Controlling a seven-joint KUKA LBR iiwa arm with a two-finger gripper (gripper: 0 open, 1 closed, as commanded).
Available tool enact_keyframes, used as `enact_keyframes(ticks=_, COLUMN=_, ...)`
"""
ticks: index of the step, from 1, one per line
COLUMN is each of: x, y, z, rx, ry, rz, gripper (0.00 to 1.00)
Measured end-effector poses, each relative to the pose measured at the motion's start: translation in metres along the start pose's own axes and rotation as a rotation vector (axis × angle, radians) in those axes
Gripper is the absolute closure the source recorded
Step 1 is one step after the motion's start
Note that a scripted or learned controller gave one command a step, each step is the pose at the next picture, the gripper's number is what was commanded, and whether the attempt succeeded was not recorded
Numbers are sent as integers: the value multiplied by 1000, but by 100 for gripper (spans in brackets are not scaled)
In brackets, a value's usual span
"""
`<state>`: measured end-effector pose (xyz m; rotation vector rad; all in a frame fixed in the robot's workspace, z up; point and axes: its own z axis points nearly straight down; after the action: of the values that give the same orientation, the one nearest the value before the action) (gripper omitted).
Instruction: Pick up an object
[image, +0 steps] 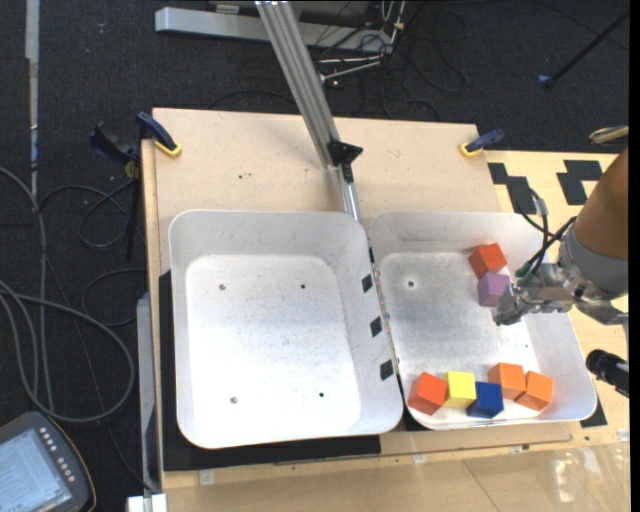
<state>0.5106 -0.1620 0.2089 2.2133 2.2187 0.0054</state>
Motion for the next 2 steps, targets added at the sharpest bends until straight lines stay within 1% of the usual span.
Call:
enact_keyframes(ticks=1, x=0, y=2, z=-30, rx=2, ry=1, rz=-1, gripper=100)
enact_keyframes(ticks=2, x=43, y=6, z=-29, rx=7, ry=4, rz=-5, gripper=100)
